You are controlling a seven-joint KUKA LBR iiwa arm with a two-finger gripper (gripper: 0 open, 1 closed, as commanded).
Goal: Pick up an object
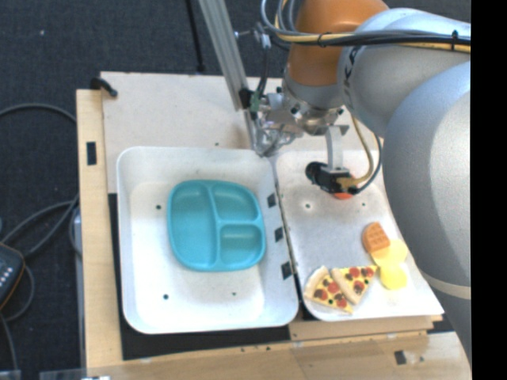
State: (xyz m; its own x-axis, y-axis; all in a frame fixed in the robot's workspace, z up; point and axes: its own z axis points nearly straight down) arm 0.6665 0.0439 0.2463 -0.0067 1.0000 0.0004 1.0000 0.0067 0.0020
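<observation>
Two bins (142, 307), blue tray (215, 225), pizza slices (342, 286)

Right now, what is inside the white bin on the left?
The left bin holds one teal divided plate; its three compartments look bare. What lies under the plate is covered, so I cannot tell.

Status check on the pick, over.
Hand at the bins' far edge, over the divider. Pizza slices, waffle, yellow piece in right bin, untouched. Blue tray in left bin.
</observation>
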